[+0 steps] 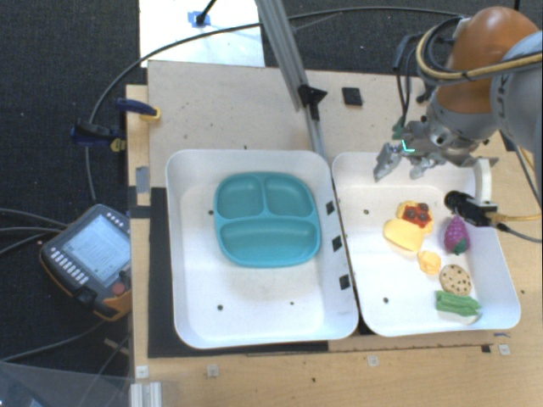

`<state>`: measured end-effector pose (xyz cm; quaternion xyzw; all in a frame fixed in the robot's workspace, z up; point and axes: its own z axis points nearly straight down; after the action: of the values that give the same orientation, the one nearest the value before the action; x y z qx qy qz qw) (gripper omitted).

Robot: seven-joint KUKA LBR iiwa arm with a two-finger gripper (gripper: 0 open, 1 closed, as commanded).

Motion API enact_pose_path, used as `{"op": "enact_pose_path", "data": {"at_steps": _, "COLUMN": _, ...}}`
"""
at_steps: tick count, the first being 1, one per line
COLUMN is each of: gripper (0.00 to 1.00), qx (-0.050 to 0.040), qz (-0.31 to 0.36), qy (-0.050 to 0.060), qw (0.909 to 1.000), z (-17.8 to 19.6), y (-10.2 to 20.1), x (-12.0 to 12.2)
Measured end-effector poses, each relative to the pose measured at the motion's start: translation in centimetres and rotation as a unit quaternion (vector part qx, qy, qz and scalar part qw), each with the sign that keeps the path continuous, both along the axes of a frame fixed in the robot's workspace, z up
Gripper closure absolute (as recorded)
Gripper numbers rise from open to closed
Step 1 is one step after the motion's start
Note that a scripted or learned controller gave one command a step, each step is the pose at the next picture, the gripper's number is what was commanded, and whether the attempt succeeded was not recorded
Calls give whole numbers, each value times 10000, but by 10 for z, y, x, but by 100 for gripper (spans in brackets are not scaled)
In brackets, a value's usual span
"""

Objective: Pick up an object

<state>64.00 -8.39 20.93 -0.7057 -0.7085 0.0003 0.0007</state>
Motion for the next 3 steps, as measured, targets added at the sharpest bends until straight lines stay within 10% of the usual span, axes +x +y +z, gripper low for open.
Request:
{"op": "enact_pose_path", "data": {"at_steps": 1, "gripper": 0, "qx": -2, "qz": 2, "qy": -18, "qw": 10000, "z": 2, "y": 0, "x": 1}}
{"op": "enact_pose_path", "data": {"at_steps": 3, "gripper": 0, "qx": -7, "qz": -14, "qy": -2, "qw": 10000, "z": -112, "y": -6, "x": 11}}
